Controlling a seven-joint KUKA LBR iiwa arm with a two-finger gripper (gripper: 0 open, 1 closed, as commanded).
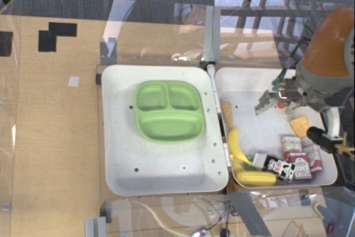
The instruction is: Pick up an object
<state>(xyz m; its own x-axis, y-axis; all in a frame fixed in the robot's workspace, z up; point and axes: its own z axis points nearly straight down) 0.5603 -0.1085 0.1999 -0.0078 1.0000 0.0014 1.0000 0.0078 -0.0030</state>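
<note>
Bins [116, 119], two, sit side by side on the desk. One green plate [169, 111] lies in the left bin. My hand [273, 98], fingers spread and holding nothing, hovers over the right bin, which contains two bananas [238, 148], one cracker [300, 125] and three small cartons [299, 159].

I am seeing the arm [331, 50] running off the right edge. It is covering the far right corner of the right bin [244, 77]. The cartons [302, 159] are overlapping, their labels too small to read. The hand [272, 101] is blurring; its fingers are unclear.
</note>
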